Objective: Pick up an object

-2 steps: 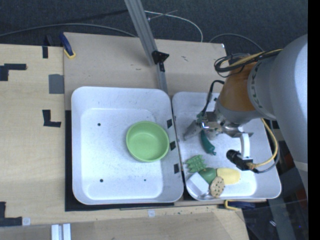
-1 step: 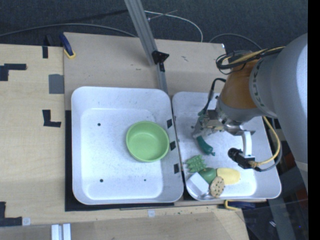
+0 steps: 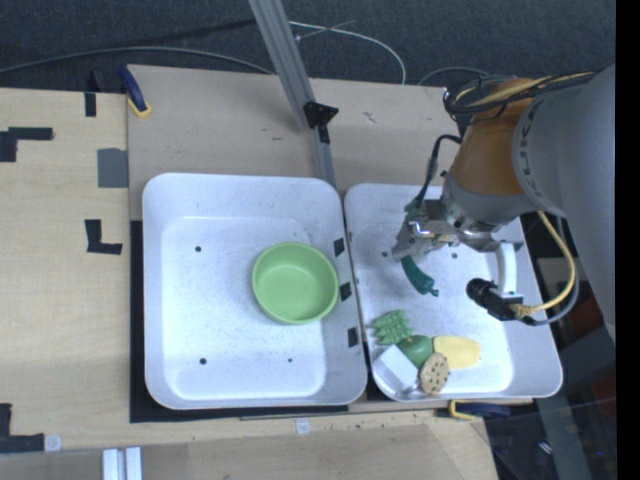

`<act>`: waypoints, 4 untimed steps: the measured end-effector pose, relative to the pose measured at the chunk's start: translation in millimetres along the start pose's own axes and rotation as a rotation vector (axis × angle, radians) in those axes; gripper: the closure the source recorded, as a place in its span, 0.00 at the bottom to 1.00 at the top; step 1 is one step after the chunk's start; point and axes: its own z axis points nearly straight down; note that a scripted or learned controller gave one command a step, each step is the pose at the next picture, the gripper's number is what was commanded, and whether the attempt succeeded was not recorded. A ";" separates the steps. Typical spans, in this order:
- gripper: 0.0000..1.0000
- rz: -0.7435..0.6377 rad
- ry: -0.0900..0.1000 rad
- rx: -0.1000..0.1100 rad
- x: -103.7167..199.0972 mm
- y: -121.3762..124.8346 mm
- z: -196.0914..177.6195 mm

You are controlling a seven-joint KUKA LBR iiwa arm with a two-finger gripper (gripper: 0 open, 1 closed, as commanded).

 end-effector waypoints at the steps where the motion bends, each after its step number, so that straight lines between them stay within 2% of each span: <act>1: 1.00 0.001 -0.001 -0.003 -7.2 7.3 -57.5; 2: 1.00 0.000 0.000 0.001 -6.9 8.0 -80.7; 3: 1.00 -0.006 0.002 0.003 51.8 17.7 -80.1; 4: 1.00 -0.006 0.002 0.003 103.0 43.1 -72.2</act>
